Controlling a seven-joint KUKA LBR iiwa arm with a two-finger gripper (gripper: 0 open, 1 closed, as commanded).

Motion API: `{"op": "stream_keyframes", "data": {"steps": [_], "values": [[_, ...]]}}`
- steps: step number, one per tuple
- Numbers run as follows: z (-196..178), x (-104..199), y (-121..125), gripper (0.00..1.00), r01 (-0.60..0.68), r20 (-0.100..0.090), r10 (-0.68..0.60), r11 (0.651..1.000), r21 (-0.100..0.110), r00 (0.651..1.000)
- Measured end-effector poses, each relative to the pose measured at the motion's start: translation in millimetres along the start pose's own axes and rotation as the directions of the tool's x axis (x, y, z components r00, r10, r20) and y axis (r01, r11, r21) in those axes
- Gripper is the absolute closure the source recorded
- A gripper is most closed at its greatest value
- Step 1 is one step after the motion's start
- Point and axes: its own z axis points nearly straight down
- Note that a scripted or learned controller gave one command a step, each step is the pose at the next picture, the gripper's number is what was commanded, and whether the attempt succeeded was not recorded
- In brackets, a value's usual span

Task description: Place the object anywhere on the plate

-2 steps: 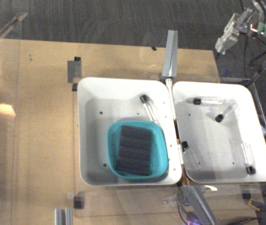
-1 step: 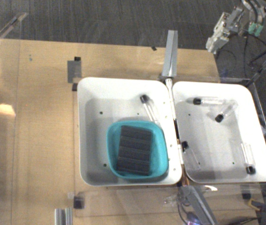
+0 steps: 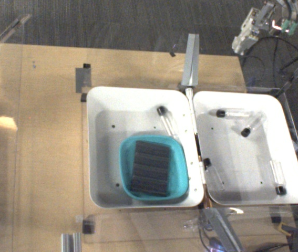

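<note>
Dark ridged block (image 3: 150,168) is lying flat on the teal plate (image 3: 178,161), covering most of its middle, with its long side running from 12 to 6 o'clock and leaning slightly toward 1 o'clock. The plate is sitting in the left bin (image 3: 102,140), toward that bin's 5 o'clock corner. A clear tube with a black cap (image 3: 165,118) is lying at the plate's 12 o'clock, its lower end touching or just passing the plate's rim.

The gripper (image 3: 246,34) is hanging well apart from both bins, out past the bench's (image 3: 33,167) far edge at 2 o'clock in the view, over the dark carpet. It is too small and blurred to tell how wide it is standing, and nothing is showing in its grasp.

In the right bin (image 3: 291,140) three more clear tubes are lying: one (image 3: 230,112) near the 11 o'clock corner, one (image 3: 252,125) tilted just beside it toward the middle, and one (image 3: 277,177) near the 4 o'clock edge. A grey metal bar (image 3: 192,59) is standing at 12 o'clock, between the two bins.
</note>
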Motion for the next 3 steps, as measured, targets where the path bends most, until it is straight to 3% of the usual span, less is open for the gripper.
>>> {"op": "stream_keyframes", "data": {"steps": [1,2,3], "values": [[0.1,0.1,0.0,0.0,0.0,-0.001,0.0,1.0,0.0,1.0],[9.8,102.7,-108.5,0.0,0.134,-0.013,-0.134,0.991,0.006,0.991],[9.4,112.2,-211.6,0.0,0.016,-0.014,-0.016,1.0,0.01,1.0]]}}
